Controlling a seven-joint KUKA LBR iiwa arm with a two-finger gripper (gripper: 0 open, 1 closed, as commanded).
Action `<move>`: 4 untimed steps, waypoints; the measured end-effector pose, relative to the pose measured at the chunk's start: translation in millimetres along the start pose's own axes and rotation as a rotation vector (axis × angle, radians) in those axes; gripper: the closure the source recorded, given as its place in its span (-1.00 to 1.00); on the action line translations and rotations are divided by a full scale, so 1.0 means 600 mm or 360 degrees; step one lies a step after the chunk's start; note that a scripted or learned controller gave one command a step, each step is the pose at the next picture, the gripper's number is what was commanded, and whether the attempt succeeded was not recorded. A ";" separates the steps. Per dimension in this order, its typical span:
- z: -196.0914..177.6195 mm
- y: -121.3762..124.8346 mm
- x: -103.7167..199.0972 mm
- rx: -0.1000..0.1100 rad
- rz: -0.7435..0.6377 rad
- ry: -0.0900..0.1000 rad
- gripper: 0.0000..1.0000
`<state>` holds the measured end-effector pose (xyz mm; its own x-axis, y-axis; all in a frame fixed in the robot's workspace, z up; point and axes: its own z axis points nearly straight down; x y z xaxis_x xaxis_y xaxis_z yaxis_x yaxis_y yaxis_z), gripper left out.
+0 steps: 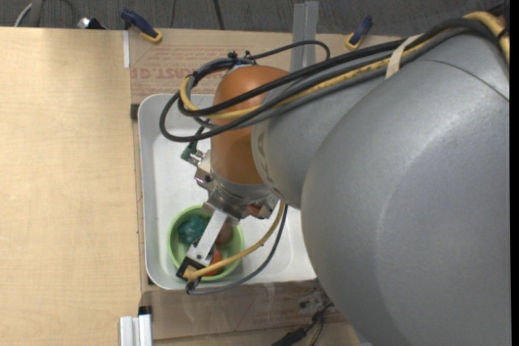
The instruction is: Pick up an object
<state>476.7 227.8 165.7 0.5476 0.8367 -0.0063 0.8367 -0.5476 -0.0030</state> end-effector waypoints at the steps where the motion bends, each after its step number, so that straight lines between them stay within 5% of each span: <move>1: -0.151 0.073 -0.095 -0.0006 -0.0406 0.0004 1.00; 2: -0.108 0.005 -0.007 -0.0003 -0.0140 0.0002 1.00; 3: -0.265 0.194 -0.002 -0.0006 -0.0309 0.0004 1.00; 4: -0.238 0.339 0.035 -0.0004 -0.0333 0.0002 1.00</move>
<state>659.1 134.6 307.8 0.3617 0.9323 -0.0044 0.9323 -0.3617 -0.0017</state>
